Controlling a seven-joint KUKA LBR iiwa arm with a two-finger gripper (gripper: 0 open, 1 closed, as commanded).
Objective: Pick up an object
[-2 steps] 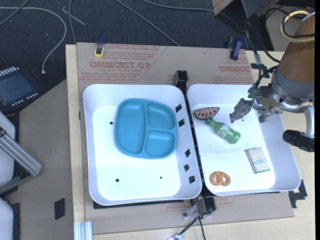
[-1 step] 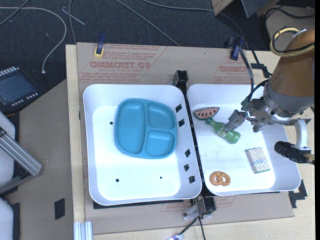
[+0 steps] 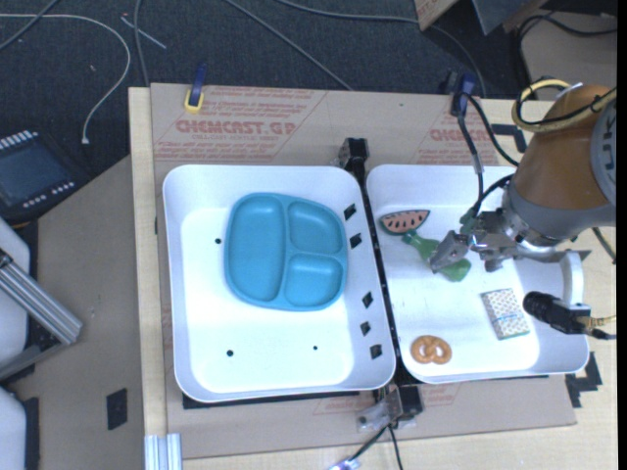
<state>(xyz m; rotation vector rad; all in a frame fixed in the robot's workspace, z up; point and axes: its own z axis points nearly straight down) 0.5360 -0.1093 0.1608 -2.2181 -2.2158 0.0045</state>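
The gripper [image 3: 453, 256] hangs low in the right bin [image 3: 549, 365], right at a small green toy [image 3: 441, 259] that lies near the bin's middle. From this slanted view I cannot tell how the jaws stand — the grey wrist and its cables cover much of them, and the green shape shows partly beside and below the tip, so I cannot say it is held.

Other things lie close by in the same bin: a watermelon slice [image 3: 405, 222] just up and left of the green toy, a patterned card [image 3: 506, 312] to the lower right, a pretzel [image 3: 430, 350] near the front wall. The left bin [image 3: 196, 360] carries a blue divided plate [image 3: 285, 251].

To do this step well, I judge the tip should be centred over the toy's thickest part and closed squarely across it — not on a thin end, where it may squirt out. The lift should go straight up, clear of the watermelon slice.
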